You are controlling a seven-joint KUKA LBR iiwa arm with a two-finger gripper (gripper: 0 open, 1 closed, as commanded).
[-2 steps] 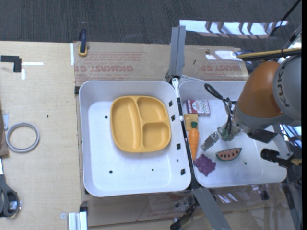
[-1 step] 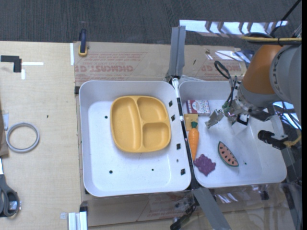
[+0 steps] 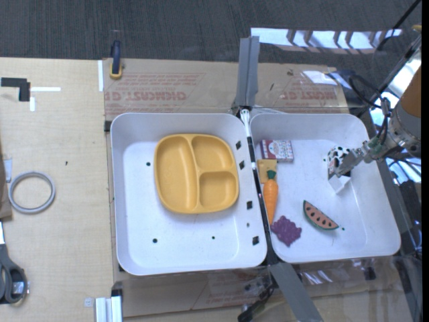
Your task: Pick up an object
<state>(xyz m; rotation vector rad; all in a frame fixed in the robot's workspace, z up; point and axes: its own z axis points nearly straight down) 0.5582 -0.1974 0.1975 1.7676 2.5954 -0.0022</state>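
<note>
Now tool (image 3: 337,165) over right bin (image 3: 375,237), far-right part; whether it grips anything, cannot tell. Watermelon slice (image 3: 320,217) lies nearer and slightly left, long axis running left-right, slightly slanted.

left bin (image 3: 134,247): the divided plate (image 3: 197,173) sits in it, toward the back and the right wall
right bin (image 3: 375,240): everything else of mine is in here
box (image 3: 276,151): back left corner of the right bin
carrot (image 3: 269,192): just in front of the box, along the left wall
grapes (image 3: 287,230): in front of the carrot, slightly right
watermelon slice (image 3: 319,217): right of the grapes, mid-bin
my claw (image 3: 337,163): over the right bin, behind the watermelon slice
tape roll (image 3: 30,192): on the bench, well left of both bins
</note>
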